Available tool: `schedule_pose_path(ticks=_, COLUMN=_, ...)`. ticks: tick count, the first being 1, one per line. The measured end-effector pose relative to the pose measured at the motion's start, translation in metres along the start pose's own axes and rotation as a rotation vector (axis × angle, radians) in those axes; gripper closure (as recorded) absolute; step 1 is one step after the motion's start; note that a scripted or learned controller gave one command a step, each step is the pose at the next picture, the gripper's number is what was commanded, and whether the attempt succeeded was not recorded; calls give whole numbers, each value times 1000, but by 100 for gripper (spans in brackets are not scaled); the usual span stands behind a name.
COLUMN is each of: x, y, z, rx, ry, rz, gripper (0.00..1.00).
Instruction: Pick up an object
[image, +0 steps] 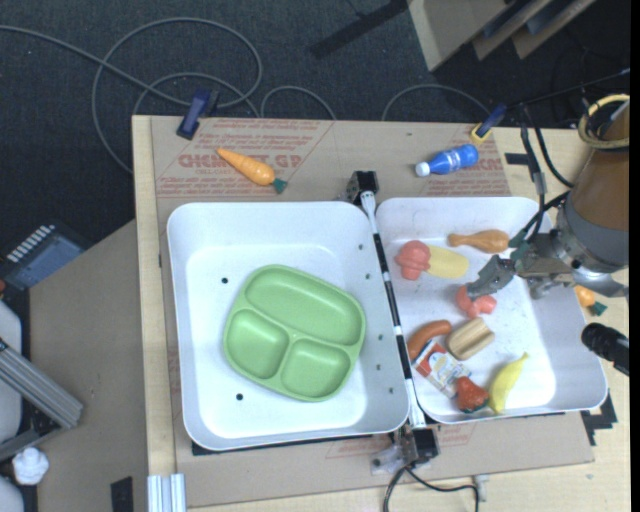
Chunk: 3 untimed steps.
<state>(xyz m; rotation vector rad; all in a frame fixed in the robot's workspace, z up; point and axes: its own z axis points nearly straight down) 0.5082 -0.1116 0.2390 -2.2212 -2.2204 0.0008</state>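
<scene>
1. Several toys crowd the right bin: banana, bread roll, sausage; any could snag.
2. End effector, fingers apart, hovers over a small red piece; it may slip.
3. Drumstick lies beyond.

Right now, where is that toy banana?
The banana lies in the right bin, near its front edge in the camera view, just right of a small red toy and below the bread roll.
</scene>
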Motion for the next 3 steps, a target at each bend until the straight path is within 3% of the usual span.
schedule_pose_path(ticks=1, x=-4, y=59, z=147, rx=2, ry=1, rz=0, gripper=0)
schedule_pose_path(ticks=2, x=-4, y=60, z=136, rx=-2, ry=-1, rz=1, gripper=100)
schedule_pose_path(ticks=3, x=75, y=46, z=54, rx=-2, ry=0, rz=-2, gripper=100)
